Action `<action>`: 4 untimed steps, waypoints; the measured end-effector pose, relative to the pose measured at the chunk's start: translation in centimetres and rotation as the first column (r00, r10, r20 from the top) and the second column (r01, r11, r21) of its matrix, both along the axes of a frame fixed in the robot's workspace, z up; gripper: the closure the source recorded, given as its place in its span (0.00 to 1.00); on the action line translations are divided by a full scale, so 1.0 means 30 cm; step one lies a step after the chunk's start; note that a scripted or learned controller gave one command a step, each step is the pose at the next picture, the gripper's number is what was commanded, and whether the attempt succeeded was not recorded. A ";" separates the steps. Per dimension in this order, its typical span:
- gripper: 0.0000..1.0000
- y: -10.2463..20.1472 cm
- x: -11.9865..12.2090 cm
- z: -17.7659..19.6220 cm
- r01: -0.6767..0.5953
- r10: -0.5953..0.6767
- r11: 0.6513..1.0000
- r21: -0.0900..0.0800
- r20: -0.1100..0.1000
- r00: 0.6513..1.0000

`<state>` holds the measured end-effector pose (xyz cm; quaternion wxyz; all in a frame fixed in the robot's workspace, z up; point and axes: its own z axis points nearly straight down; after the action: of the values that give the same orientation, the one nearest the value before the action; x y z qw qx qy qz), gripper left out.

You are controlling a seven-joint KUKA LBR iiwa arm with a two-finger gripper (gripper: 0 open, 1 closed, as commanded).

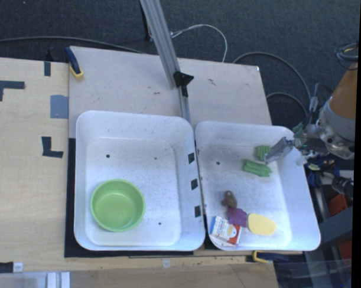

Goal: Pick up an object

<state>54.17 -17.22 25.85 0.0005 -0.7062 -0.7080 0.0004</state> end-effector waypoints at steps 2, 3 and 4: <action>0.00 -0.011 0.017 -0.205 0.001 -0.001 1.000 0.001 -0.006 1.000; 0.00 -0.012 -0.005 -0.418 0.002 -0.002 1.000 0.002 -0.008 1.000; 0.00 -0.012 -0.003 -0.565 0.001 -0.001 1.000 -0.002 0.002 1.000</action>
<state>54.09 -17.56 8.90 -0.0007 -0.7066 -0.7076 0.0004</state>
